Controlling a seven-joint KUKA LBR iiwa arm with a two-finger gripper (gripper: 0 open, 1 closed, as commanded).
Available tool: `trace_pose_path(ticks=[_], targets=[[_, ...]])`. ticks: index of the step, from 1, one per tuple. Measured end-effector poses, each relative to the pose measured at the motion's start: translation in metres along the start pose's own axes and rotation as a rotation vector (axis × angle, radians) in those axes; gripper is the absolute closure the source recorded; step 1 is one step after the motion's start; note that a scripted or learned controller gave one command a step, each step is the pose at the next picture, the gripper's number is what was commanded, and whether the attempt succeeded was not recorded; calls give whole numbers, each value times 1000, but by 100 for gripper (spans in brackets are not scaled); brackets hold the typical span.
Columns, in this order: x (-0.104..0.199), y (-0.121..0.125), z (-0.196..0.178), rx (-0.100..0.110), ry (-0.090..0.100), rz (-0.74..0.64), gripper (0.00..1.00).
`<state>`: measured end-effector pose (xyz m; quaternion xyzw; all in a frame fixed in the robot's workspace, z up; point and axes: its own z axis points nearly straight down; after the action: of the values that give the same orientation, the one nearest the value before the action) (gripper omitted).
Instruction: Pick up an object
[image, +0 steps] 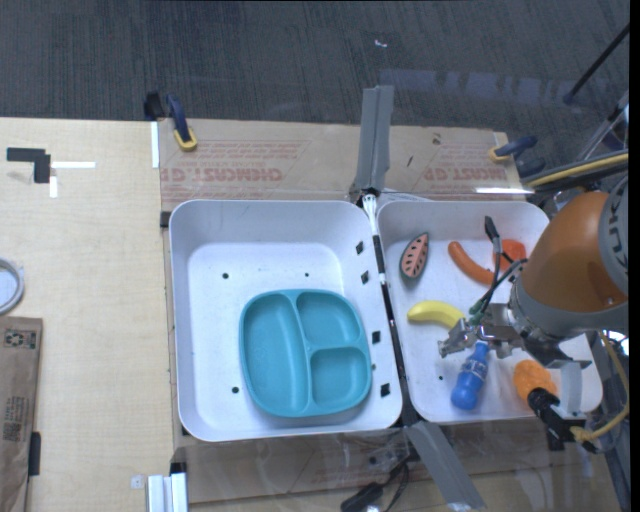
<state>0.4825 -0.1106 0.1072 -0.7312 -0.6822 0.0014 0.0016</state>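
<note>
- While your two-finger metal gripper (468, 338) hangs low in the right white bin (428, 400), its fingers stand apart, touching the top of the blue plastic bottle (469, 378) near that bin's front edge.
- Just left of it you have a yellow toy banana (434, 313); a watermelon slice (414, 256) lies toward the back-left corner.
- Your left white bin (195, 300) carries a teal divided plate (303, 352).

My right bin (430, 400) is crowded with toys; the left bin (200, 250) has room around the blue plate (305, 352).
</note>
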Motion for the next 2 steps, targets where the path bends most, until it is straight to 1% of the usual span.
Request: trace_pose_path(ticks=[1, 2], targets=[[-1, 0, -8, 1, 0, 6, 100], [-1, 0, -8, 1, -1, 5, 0]])
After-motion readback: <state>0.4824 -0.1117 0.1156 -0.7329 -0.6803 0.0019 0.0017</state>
